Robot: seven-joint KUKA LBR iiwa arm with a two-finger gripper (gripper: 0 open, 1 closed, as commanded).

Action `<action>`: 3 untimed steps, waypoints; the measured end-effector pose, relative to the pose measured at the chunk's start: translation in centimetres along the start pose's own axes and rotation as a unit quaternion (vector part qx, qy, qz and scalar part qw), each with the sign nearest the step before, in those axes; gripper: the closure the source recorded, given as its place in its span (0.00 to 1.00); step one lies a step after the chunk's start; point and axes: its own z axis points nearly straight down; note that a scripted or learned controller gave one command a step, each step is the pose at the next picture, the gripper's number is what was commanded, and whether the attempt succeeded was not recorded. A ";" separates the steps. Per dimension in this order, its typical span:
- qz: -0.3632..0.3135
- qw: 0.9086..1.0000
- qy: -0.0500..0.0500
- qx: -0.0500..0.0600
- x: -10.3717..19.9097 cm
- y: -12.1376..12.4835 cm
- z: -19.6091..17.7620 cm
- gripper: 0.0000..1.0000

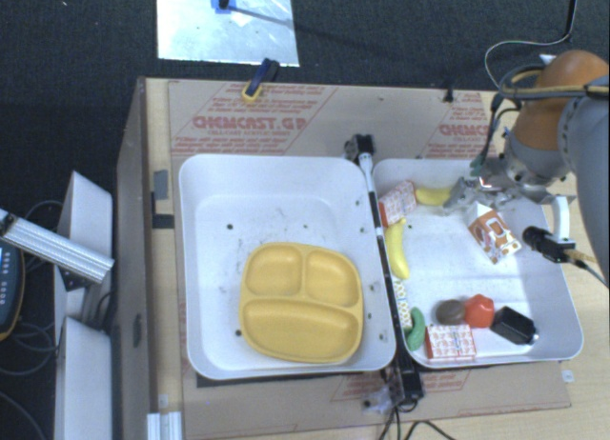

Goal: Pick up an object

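Observation:
My gripper [474, 190] hangs over the far part of the right bin [562, 319]. Just left of it lies a small yellow banana [432, 196], and an orange-and-white carton [494, 235] lies tilted just below it. A red-and-white packet [396, 202] and a second banana [396, 250] lie along the bin's left wall. At the near end sit a brown round thing [450, 311], a red-orange piece [479, 310], a black block [513, 325], a red-and-white box [450, 341] and a green item [416, 327].
The left bin [219, 200] holds a yellow divided plate [302, 301] in its near half. The two bins meet at a dark divider strip [376, 229]. The arm's orange band [570, 71] stands above the right bin's far right corner.

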 end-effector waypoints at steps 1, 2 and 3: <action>0.001 1.000 -0.001 -0.008 1.8 -3.7 -4.2 0.00; 0.001 1.000 -0.004 -0.015 4.5 -7.2 -2.9 0.00; 0.000 1.000 -0.001 -0.009 0.6 0.2 -8.2 0.00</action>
